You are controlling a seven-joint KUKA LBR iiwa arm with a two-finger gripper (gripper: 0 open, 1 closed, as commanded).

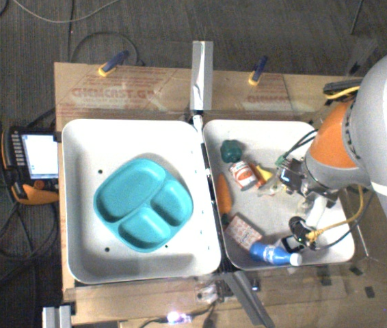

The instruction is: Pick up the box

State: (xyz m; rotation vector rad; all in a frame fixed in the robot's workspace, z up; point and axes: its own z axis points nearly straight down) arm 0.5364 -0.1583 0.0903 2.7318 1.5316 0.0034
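The box [243,231] is small, brown and flat, and lies near the front left of the right bin [330,255]. My gripper [280,181] hangs over the middle of that bin, above and to the right of the box and apart from it. It is close to a red-and-white can [245,174] and a yellow item [266,173]. The grey arm with its orange band [330,149] comes in from the right.
An orange carrot-like item [223,191] lies along the right bin's left wall. A dark green object [232,150] sits at its back and a blue bottle [270,253] at its front. A teal divided plate [143,203] rests in the left bin [77,183]. A yellow cable [330,229] loops below the wrist.
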